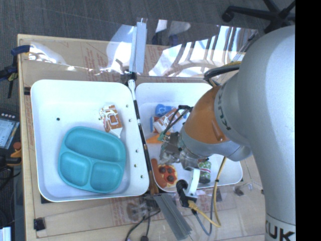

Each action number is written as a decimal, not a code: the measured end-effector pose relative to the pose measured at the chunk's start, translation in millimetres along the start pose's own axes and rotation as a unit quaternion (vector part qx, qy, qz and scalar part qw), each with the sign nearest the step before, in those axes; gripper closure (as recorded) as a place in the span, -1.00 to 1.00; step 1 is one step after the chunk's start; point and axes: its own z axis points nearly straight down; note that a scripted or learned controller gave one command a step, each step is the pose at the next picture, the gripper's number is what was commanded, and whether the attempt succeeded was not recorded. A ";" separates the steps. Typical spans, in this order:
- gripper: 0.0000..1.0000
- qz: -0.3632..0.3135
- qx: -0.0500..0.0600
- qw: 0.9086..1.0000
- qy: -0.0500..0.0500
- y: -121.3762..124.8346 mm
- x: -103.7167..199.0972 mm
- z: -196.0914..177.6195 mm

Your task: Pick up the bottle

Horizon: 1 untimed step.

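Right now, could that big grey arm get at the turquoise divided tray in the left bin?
Probably yes. The turquoise tray lies open in the left bin with only a small orange-and-white item beside it. The arm hangs over the right bin, so it would have to cross the divider first.

A: What lettering can we read here?

B: We read only the dark capitals "KU" on the grey arm [281, 134], at its lower end by the frame's bottom right; the word is cut off there.

A: And the small packets in the right bin [145, 97]?

B: We see coloured print on them, but it is too small for us to read.
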 end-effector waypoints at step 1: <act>-1.00 0.000 -0.001 1.000 -0.001 0.4 -0.7 -0.7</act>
